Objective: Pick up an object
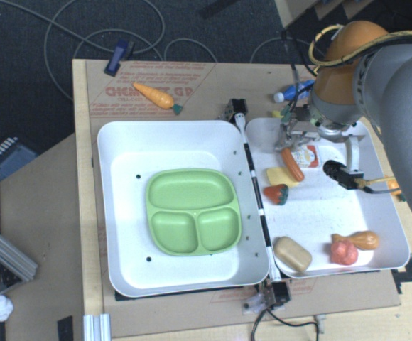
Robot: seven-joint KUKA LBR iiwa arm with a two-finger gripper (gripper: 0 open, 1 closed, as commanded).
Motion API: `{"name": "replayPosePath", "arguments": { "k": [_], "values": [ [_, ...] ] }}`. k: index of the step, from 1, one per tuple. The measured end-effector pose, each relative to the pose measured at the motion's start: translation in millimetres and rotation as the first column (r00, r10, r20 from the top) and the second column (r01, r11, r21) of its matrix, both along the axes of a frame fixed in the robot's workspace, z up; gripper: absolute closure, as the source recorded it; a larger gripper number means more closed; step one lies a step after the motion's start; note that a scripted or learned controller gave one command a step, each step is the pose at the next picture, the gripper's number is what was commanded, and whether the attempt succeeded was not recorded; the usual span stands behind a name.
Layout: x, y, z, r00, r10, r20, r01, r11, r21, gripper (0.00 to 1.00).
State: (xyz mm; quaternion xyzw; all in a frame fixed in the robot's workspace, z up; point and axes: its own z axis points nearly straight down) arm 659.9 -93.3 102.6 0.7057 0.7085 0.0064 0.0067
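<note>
Sausage (292, 165) lengthwise upper-left to lower-right

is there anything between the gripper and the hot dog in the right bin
Nothing visible stands between them. The gripper is right over the upper end of the hot dog in the right bin. The yellow block and strawberry lie beside and below it, not in the way.
</note>
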Motion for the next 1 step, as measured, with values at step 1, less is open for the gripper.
{"name": "replayPosePath", "arguments": {
  "k": [1],
  "values": [
    [-71.0, 74.9, 83.0, 1.000, -0.002, -0.018, 0.002, 1.000, 0.002, 1.00]
  ]
}}
